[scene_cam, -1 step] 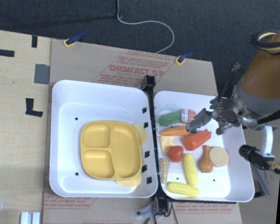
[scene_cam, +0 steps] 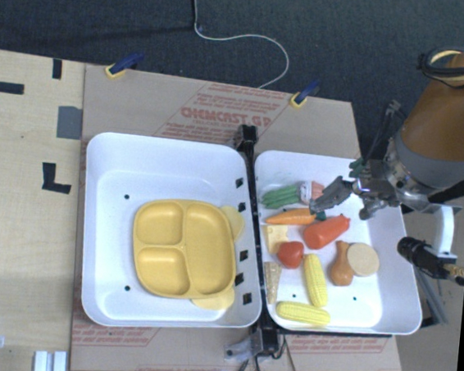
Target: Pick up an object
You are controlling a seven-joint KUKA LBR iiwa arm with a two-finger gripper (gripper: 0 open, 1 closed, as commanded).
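Cardboard-topped bench, two white bins: the reach is under way.
Open and holding nothing, the gripper (scene_cam: 347,202) hovers over the right bin (scene_cam: 393,300), just above the red pepper (scene_cam: 327,230); next it likely must drop and close around it.

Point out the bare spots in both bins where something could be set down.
Left bin: a bare strip between the yellow tray and the far wall, another along its left wall. Right bin: bare floor by the right wall, beyond the mushroom. Crowded: the right bin's left half, carrot to corn.
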